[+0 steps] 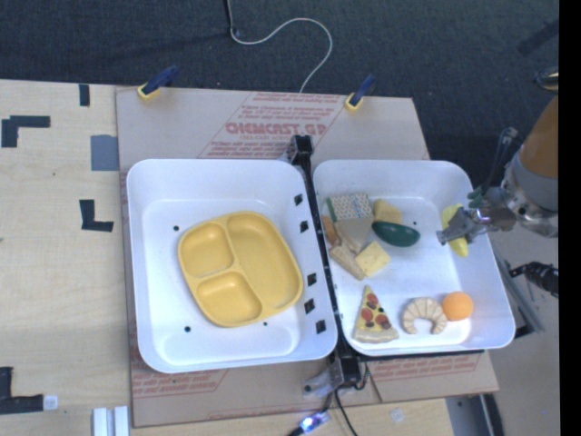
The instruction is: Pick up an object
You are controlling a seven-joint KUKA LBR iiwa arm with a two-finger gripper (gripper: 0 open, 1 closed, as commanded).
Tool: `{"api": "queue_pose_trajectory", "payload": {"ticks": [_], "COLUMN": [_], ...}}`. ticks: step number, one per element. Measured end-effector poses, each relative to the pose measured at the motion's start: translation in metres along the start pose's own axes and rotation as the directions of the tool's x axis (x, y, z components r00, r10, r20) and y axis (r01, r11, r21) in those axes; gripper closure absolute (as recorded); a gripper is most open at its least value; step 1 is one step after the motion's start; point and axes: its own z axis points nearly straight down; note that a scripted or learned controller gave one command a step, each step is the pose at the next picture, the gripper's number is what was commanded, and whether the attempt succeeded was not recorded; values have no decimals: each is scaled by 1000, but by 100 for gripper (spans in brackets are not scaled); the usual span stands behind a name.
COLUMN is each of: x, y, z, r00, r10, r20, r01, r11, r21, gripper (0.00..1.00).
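Observation:
The right bin (427, 175) holds several toy foods: a pizza slice (373, 315), a croissant (424, 314), an orange (457, 305), a dark green piece (396, 233), pale cheese blocks (365, 257) and a patterned block (350, 207). A yellow piece (453, 216) lies against the bin's right wall. My gripper (460, 228) sits low over that yellow piece at the right rim, partly covering it. The view does not show whether the piece is gripped.
The left bin (154, 243) holds a yellow divided plate (239, 267). Both bins rest on a cardboard sheet (263, 125) held by two clamps. A white cable (281, 30) loops behind it. Bare floor of the right bin lies between the green piece and the orange.

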Motion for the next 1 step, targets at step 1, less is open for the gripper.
{"api": "queue_pose_trajectory", "payload": {"ticks": [1], "x": [1], "y": [1], "z": [-20], "r00": [1000], "r10": [0], "r20": [-1], "r01": [0], "r11": [1000], "r21": [3], "gripper": [100]}}
